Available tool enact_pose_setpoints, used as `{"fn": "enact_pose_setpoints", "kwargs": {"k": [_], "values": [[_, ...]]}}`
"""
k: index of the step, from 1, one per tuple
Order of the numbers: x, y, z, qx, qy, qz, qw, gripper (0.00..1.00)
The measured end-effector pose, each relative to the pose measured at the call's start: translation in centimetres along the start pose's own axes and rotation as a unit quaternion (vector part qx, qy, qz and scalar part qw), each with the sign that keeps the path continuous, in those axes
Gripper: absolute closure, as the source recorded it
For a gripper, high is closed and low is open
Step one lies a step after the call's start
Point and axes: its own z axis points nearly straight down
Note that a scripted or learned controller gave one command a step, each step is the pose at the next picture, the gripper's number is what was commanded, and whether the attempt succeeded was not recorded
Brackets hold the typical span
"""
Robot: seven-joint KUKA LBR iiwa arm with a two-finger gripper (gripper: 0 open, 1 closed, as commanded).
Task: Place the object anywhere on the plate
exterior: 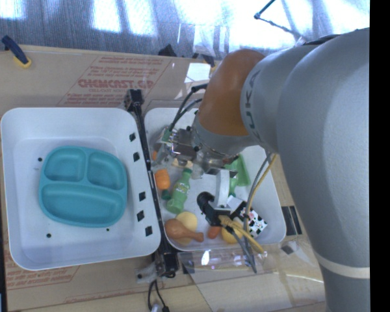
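Camera view shows the end effector low in the right bin over a green bottle, its grip state impossible to tell, the blue plate at left.

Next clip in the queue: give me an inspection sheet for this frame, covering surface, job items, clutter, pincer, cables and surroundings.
Surface: bench with cardboard sheet under two white bins, left bin and right bin, side by side.
Job's things: teal divided plate lies flat in the left bin, nothing on it.
Clutter: right bin holds a green bottle, an orange piece, a yellow ball, a black-and-white dotted block and other small toys, crowded together.
Pincer: pincer low over the right bin's far left part; finger state cannot be told.
Cables: black cables at the bench's near edge.
Surroundings: bright curtain behind.
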Motion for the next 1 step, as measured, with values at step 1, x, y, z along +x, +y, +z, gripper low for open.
{"fn": "enact_pose_setpoints", "kwargs": {"k": [1], "values": [[0.0, 0.0, 0.0, 0.0, 0.0, 0.0, 1.0, 0.0]]}}
